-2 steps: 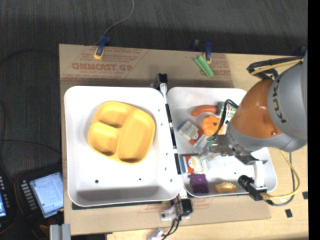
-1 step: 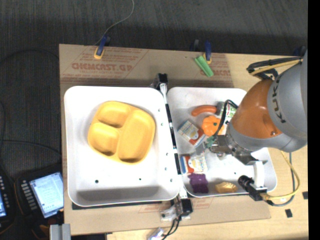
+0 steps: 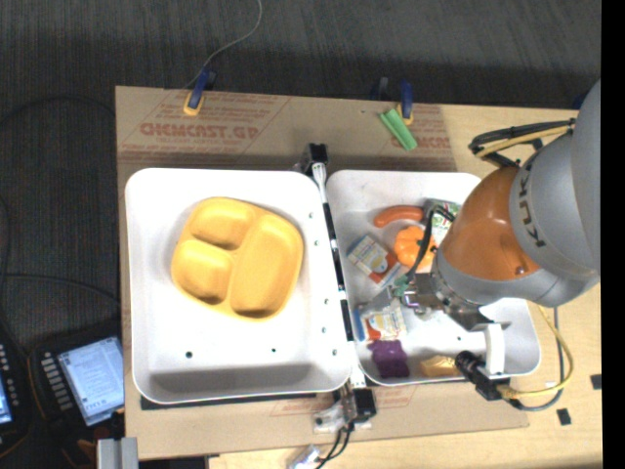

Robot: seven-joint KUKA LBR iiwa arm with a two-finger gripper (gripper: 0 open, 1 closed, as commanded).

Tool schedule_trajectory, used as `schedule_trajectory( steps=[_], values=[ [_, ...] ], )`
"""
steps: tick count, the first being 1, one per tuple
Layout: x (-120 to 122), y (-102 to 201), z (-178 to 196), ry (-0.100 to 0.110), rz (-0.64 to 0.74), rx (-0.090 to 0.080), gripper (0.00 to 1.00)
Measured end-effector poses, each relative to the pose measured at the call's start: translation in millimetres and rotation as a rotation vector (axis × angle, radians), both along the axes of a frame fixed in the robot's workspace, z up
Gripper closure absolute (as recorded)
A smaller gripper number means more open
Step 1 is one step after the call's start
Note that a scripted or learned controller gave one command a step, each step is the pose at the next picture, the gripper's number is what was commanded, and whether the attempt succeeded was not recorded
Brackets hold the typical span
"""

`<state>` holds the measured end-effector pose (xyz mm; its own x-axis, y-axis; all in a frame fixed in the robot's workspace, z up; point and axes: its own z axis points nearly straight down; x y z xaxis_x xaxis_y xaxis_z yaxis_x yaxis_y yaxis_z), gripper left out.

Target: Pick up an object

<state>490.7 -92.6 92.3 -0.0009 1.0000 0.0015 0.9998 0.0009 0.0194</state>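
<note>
Gripper [image 3: 422,296] state, can't tell; you'd want it centred over the purple block [image 3: 391,358] just below-left.

A brown cardboard sheet [image 3: 293,125] covers the bench top. Two shallow white bins rest on it side by side: the left bin [image 3: 146,291] and the right bin [image 3: 522,345]. A green marker [image 3: 398,129] lies on the cardboard above the right bin.
</note>
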Motion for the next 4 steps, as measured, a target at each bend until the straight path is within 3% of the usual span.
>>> schedule_trajectory(
  steps=[1, 2, 3, 4],
  values=[
    [2, -3, 12, -0.007, -0.003, -0.006, 1.00],
    [2, -4, 12, -0.007, -0.003, -0.007, 0.00],
    [3, -2, 23, -0.008, -0.002, -0.003, 1.00],
    [3, -2, 22, -0.007, -0.002, -0.003, 0.00]
  ],
)
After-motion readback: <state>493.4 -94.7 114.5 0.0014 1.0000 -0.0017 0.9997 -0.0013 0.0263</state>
